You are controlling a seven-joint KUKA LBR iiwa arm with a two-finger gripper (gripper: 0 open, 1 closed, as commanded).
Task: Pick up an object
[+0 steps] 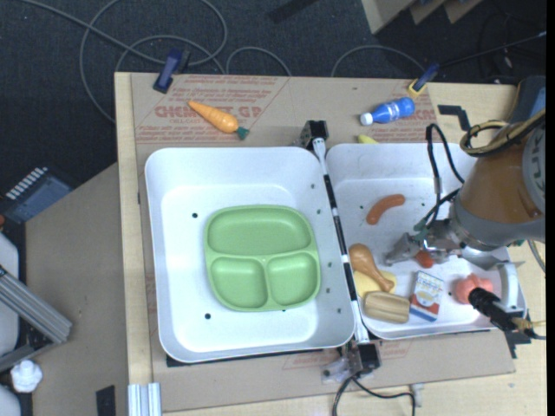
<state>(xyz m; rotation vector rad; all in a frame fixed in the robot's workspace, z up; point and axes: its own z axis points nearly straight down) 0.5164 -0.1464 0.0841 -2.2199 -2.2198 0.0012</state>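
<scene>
Several small toy foods lie loose in the right white bin (381, 167), any of which would answer the task. A small red object (424, 257) sits nearest the gripper (406, 248), right at its tips near the middle of that bin, and I judge it the likeliest target. Whether the metal fingers are spread or closed I cannot tell; they are small and blurred here, and nothing can be seen clamped between them.

Just beside it toward the bin's front edge lies a small white carton with red and blue print (426, 291), flat on the floor. Left of that, by the bin's front left corner, a tan bread-roll toy (386, 307) rests against a yellow-and-tan drumstick-shaped toy (368, 267) that lies along the left wall. An orange-red sausage toy (385, 207) lies apart, nearer the back edge. A pink rounded toy (473, 286) sits by the right wall under the arm.

The grey arm with its orange band (499, 189) leans in over the right wall, low, wrist tilted toward the bin's centre, which suits a reach into the clutter.

The left white bin (173, 180) carries a green three-compartment plastic plate (260, 256) at its middle. On the bench's back edge lie an orange carrot toy (215, 116) and a blue-and-white bottle (388, 112), well outside both bins.
</scene>
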